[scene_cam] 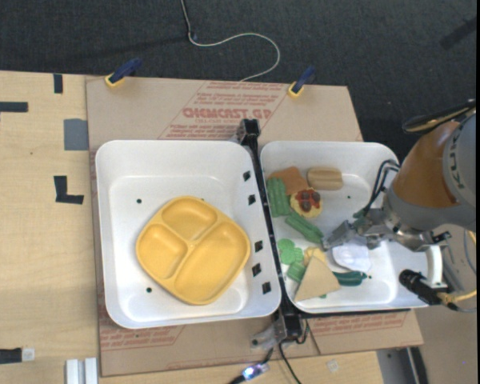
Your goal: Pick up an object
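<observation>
While pincer (336,238) hangs mid right bin (384,154), grip state unclear; toys crowd left wall.

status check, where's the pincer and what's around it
Pincer low in right bin, over toy food. Nothing seen between its tips. Tan wedge and green pieces just beside it. Yellow tray alone in left bin.

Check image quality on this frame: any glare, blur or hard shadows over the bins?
Camera view: lighting is even and soft, shadows faint. The white bins look bright but keep their edges. The yellow plate is sharp, with a mild sheen. The toy food in the right bin is small and slightly soft. The gripper is a little blurred.
</observation>
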Tool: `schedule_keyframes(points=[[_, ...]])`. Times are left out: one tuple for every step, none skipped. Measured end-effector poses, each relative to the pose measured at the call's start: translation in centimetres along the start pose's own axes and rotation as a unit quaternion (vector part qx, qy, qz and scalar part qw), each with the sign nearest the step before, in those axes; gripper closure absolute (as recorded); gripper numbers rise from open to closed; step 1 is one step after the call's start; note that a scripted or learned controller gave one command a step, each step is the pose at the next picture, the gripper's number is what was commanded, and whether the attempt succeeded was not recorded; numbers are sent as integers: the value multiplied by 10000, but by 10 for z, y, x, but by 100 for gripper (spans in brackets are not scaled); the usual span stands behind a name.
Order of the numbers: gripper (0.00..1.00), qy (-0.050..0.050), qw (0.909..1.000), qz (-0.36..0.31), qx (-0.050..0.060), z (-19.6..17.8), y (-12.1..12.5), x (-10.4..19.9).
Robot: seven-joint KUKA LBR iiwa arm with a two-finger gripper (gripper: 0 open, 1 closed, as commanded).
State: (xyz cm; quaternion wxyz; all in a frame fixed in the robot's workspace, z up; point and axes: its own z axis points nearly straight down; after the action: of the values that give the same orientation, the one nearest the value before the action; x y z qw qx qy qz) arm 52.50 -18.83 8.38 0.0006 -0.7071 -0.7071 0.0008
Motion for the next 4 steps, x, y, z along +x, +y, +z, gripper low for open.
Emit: schedule_keyframes(points=[[100, 0, 10000, 0, 15, -8, 0, 0], [100, 1, 10000, -6, -9, -69, 0, -1], [100, -2, 10000, -9, -12, -130, -1, -2], [100, 9, 10000, -7, 11, -139, -1, -1]])
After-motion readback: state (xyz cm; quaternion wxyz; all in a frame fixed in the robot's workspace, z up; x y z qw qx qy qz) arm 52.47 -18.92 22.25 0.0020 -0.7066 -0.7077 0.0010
